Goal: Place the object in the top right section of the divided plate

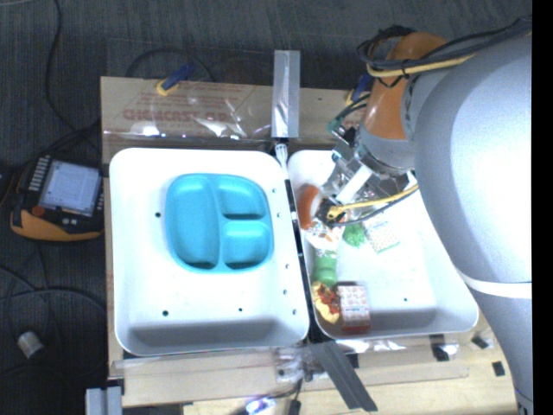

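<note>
tool [324, 210] over right bin [415, 292], orange object [308, 204] beside

Two bins sit side by side on the bench. The left bin [138, 318] holds the divided plate [219, 221] near its middle. The right bin [423, 305] holds a cluster of small items [333, 271] along its left wall, with what may be a packet [383, 234] just right of them.

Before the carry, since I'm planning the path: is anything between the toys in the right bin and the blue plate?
Only the two bins' raised rims meet between them. The blue plate lies bare in the left bin, and the pincer is over the toys.
</note>
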Robot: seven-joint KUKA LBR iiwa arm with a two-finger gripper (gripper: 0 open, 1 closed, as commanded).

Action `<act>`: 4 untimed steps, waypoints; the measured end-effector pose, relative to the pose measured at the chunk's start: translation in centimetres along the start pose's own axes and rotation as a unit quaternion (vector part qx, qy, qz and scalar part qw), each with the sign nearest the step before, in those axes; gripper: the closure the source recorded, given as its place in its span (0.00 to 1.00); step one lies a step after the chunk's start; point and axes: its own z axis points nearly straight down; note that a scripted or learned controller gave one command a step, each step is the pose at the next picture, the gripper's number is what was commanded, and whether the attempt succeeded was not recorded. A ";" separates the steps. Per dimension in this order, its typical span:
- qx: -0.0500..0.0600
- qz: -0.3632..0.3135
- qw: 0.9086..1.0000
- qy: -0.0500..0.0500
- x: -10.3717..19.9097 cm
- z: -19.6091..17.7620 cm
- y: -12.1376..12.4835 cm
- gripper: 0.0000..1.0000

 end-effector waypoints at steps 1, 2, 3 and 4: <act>-0.013 0.073 0.997 -0.001 4.4 -0.4 -3.0 1.00; -0.004 0.076 0.997 -0.001 5.6 0.2 2.1 1.00; 0.000 0.232 0.973 0.000 -5.0 0.4 2.7 1.00; 0.001 0.269 0.963 0.001 0.4 0.5 1.7 1.00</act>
